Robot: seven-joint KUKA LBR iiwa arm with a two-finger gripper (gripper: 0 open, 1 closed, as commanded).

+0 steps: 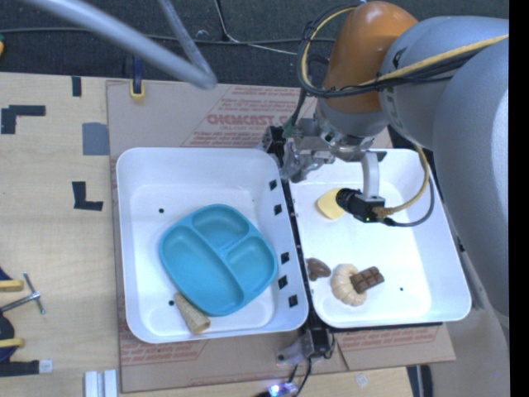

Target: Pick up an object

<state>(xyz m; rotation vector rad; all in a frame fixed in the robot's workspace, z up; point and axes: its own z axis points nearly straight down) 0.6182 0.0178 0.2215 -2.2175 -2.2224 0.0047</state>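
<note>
Gripper (299, 165) low over the divider between the two bins, at their far end; its opening cannot be told from this angle. Left bin (136, 222): blue divided plate (217, 258), a tan cone-shaped piece (192, 313) touching its near edge. Right bin (430, 296): yellow piece (329, 204) just right of the gripper; nearer, a small brown piece (317, 267), then a cream pastry (345, 285) touching a dark brown block (368, 279).

One fixed camera looked down at a slant over two shallow white plastic bins (132, 222), the grey arm (463, 81) looming nearest
</note>
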